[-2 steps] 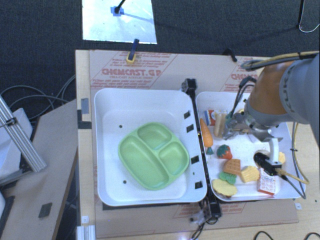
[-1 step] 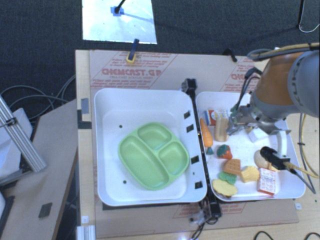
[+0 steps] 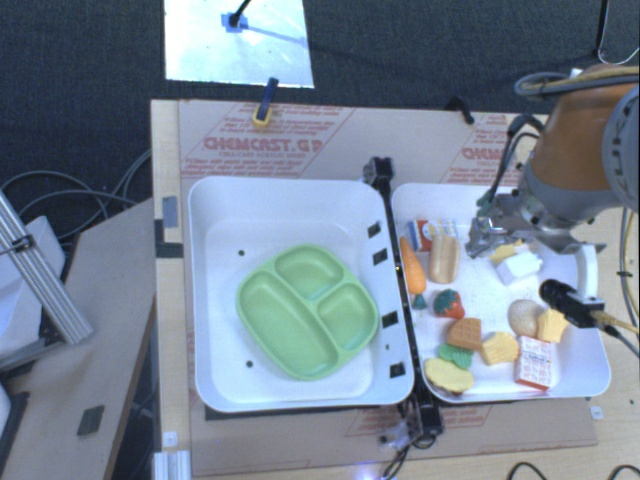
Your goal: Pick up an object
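Camera view looks down on two white bins: the left bin (image 3: pixel 215 368) holds a green divided plate (image 3: pixel 305 310), and the right bin (image 3: pixel 590 373) holds a scatter of toy food. The arm (image 3: pixel 585 138) comes in from the upper right of the frame, and its gripper (image 3: pixel 484 230) hangs over the upper part of the right bin.

I cannot tell how the gripper stands; it is small and dark against the white floor, and nothing is visibly caught in it.

The nearest likely target is a tan roll (image 3: pixel 443 258), just left of and slightly below the gripper in the frame. It is a pale beige cylinder, and its long axis runs nearly top to bottom of the frame. A grasp would probably go best across its short width, so the tool needs a short shift left and then a drop.

Close neighbours could get in the way. An orange carrot (image 3: pixel 410 266) lies just left of the roll, roughly parallel to it, and a red-and-white carton (image 3: pixel 424 234) sits just beside the roll's upper end. A white block (image 3: pixel 518 265) lies to the right of the gripper, slightly lower, near the arm's body.

Further down the bin are a tomato (image 3: pixel 446 302), a waffle (image 3: pixel 464 333), a cheese wedge (image 3: pixel 499 348), a pale egg-like ball (image 3: pixel 523 315) and a red box (image 3: pixel 535 362), all well apart from the gripper.
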You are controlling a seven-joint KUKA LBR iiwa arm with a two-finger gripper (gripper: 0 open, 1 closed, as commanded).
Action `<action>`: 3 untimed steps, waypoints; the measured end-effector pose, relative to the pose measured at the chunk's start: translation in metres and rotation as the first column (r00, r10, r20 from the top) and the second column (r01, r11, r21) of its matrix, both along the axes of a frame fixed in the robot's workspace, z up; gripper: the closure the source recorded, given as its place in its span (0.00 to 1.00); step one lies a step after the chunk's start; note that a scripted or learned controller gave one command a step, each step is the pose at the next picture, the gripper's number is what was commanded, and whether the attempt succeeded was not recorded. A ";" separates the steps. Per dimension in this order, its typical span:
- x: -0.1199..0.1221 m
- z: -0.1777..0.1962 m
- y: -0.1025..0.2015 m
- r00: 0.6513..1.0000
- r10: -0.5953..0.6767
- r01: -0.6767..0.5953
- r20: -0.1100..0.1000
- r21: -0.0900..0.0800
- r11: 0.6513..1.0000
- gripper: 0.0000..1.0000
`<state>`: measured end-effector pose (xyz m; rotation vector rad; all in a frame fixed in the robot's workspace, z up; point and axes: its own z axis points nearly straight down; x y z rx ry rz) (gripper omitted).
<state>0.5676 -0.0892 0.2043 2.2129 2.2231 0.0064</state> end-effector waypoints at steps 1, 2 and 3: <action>0.001 0.021 0.000 1.000 0.000 0.000 -0.002 0.000 1.000 1.00; 0.050 0.029 0.006 1.000 0.002 -0.002 0.000 0.000 1.000 1.00; 0.076 0.010 0.019 1.000 0.002 -0.002 -0.002 0.000 1.000 1.00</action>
